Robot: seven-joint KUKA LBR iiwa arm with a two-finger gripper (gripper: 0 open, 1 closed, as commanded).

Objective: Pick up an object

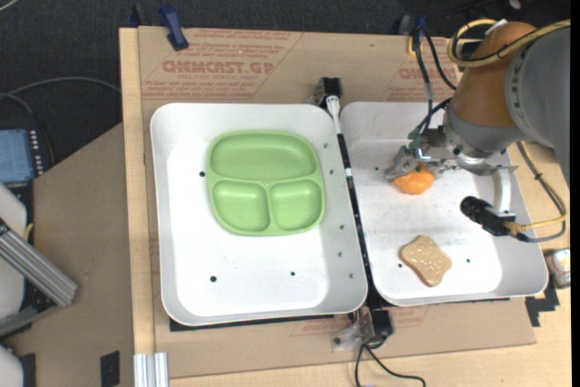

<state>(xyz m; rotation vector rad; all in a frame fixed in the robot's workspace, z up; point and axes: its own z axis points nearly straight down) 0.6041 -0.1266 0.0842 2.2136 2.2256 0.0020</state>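
**Ana:** Gripper (415, 164) sits low in the right bin (385, 276), right at the top edge of the orange object (414, 182). Whether it is apart or clamped I cannot tell — the wrist hides too much of it from above.

**Ben:** And the orange thing itself?

**Ana:** Small, rounded, lying on the bin floor in the upper middle of the right bin, touching or nearly touching the metal tips. I would not call it held; nothing shows it between them.

**Ben:** So the step in hand is the grasp. How to do it well?

**Ana:** My judgement: centre over the piece before closing, since it looks round and could roll or squirt sideways if pinched off-centre. Go down until the tips straddle its widest part, close gently, then lift straight up and check that it comes along.

**Ben:** Anything near enough to interfere?

**Ana:** Not much. A tan, bread-like piece (426, 259) lies lower in the same bin, well apart. A black cylindrical part with a yellow cable (487, 216) hangs to the right of the target — probably belonging to the rig. Farther out, the left bin (181, 195) holds a green divided tray (265, 181), and both bins rest on the desk (227, 54).
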